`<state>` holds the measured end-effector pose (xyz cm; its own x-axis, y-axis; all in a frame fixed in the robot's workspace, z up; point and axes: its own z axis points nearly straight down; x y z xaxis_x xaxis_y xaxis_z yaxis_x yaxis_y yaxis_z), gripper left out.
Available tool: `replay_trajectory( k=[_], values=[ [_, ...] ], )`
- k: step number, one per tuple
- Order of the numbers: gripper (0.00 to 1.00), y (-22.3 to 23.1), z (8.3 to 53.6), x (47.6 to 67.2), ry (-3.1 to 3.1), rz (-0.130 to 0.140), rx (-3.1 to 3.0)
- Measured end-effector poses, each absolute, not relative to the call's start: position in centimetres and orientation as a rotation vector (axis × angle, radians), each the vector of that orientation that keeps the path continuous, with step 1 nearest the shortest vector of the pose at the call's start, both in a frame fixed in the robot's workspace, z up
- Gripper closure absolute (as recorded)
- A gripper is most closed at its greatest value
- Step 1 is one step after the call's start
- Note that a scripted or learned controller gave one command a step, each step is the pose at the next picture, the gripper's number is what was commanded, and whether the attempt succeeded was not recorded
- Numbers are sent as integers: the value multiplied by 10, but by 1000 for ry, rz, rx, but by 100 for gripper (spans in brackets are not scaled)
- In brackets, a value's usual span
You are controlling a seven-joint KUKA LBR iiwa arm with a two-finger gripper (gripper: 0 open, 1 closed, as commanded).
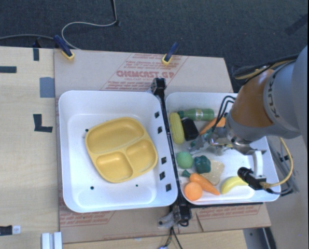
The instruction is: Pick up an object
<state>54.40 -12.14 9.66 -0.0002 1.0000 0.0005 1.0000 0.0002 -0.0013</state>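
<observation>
The right bin (271, 162) holds several toy foods. A yellow corn cob (176, 127) lies at its left, beside a black piece (190, 130) and a green bottle (197, 114). Lower down are a green ball (184, 160), a teal piece (201, 164), a carrot (205, 184), an orange (193, 191) and a banana (232, 184). My gripper (205, 142) hangs low over the middle of this bin, just above the teal piece and right of the corn. Its tips are blurred against the clutter, and nothing is clearly held.
The left bin (71, 139) holds a yellow divided plate (122, 148). A black clip rail (165, 149) separates the bins. The grey arm with its orange band (250, 108) covers the right bin's far right. Two yellow-blue clamps (64, 48) sit at the cardboard's back edge.
</observation>
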Motion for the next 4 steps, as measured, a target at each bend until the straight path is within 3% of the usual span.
replay_trajectory(
  k=[1,2,3,4],
  values=[
    [0,-122,85,644,-2217,10,-2213],
    [0,-138,86,610,-2225,-1,-2223],
    [0,-173,109,664,-2211,9,-2209],
    [0,-207,91,615,-2225,-16,-2209]
  ],
)
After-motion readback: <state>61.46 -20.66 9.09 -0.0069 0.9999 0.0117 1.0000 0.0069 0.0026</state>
